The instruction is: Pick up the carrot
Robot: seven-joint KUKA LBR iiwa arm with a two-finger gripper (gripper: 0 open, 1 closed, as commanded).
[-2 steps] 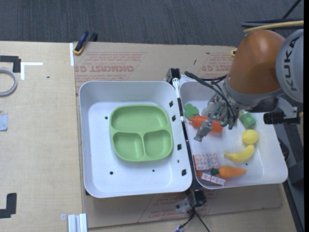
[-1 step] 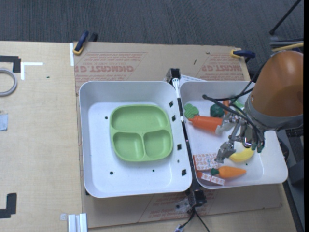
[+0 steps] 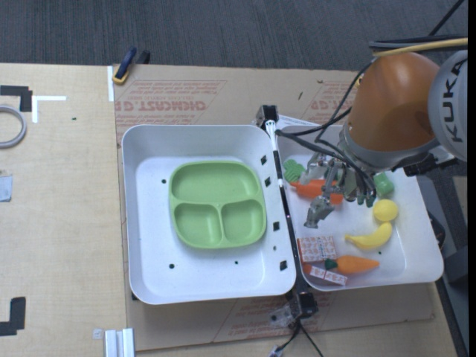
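Note:
An orange carrot (image 3: 306,189) with a green leafy top (image 3: 294,171) lies in the back-left part of the right bin (image 3: 416,270). Its right end runs under my gripper (image 3: 325,203), which hangs low over it from the grey and orange arm (image 3: 390,103). Cables and the wrist hide the contact, so whether the carrot is held cannot be made out. A second orange, tapered carrot-like piece (image 3: 358,264) lies along the bin's front wall.
Near the gripper lie a yellow banana (image 3: 370,237), a lemon (image 3: 385,211), a green piece (image 3: 384,185), a printed box (image 3: 316,248) and a small packet (image 3: 328,276). The left bin (image 3: 141,266) holds a green divided plate (image 3: 218,203).

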